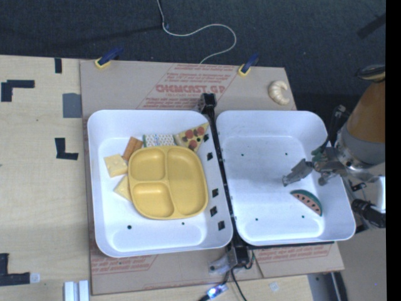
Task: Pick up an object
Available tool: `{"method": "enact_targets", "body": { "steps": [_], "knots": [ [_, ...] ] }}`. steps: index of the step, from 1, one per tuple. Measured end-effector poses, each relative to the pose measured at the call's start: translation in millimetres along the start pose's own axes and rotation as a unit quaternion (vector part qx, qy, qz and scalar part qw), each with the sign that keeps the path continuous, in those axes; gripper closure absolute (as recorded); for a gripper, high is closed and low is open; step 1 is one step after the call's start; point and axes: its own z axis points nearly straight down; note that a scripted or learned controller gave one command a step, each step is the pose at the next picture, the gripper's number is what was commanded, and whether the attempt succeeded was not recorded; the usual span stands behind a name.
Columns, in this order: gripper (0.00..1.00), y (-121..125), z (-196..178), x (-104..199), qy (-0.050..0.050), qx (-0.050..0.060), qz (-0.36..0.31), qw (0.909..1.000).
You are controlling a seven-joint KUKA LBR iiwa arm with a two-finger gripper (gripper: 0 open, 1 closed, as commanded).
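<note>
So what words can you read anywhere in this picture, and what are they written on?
"CHEMCAST G.P": red print on the brown cardboard sheet behind the two bins, seen upside down; my best reading.
A smaller red line beneath it: too blurred to read.
Faint red print on the cardboard's front edge: too blurred to read.
No words elsewhere.

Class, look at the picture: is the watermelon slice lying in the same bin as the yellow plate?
No, the watermelon slice lies in the right bin, the yellow plate in the left.

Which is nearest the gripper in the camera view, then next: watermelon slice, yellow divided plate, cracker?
From the gripper:
1. Watermelon slice, just below it in the right bin.
2. Yellow divided plate, left bin's middle.
3. Cracker, beyond the plate's left edge.
</note>
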Motion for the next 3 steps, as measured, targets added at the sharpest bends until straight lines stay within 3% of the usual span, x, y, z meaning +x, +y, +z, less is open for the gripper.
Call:
{"method": "enact_targets", "body": {
  "steps": [1,3],
  "knots": [
    [0.0,3.2,-7.3,0.3,-0.001,-0.007,-0.002,1.0],
    [0.0,10.9,96.9,7.0,-0.001,-0.005,-0.002,1.0]
  ]
}}
